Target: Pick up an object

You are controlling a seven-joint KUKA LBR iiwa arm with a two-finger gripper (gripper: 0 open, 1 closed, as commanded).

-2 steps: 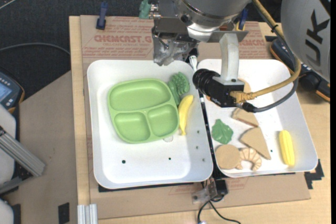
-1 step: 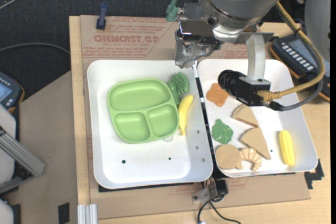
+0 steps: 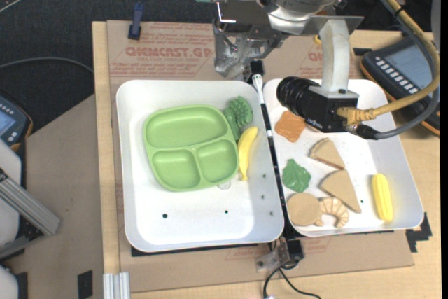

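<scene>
green tray point(image 3: 190, 147): smooth glossy plastic | white bins point(image 3: 203, 224): smooth plastic, slight sheen | yellow banana point(image 3: 246, 149): shiny plastic | green leafy piece point(image 3: 239, 112): bumpy, matt | tan wedge point(image 3: 329, 153): smooth, matt | brown sheet point(image 3: 168, 45) under bins: matt cardboard | gripper point(image 3: 236, 64): bare grey metal

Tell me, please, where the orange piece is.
In the camera view, the orange piece lies in the right bin, near its left wall, behind the green leaf and beside a tan wedge.
</scene>
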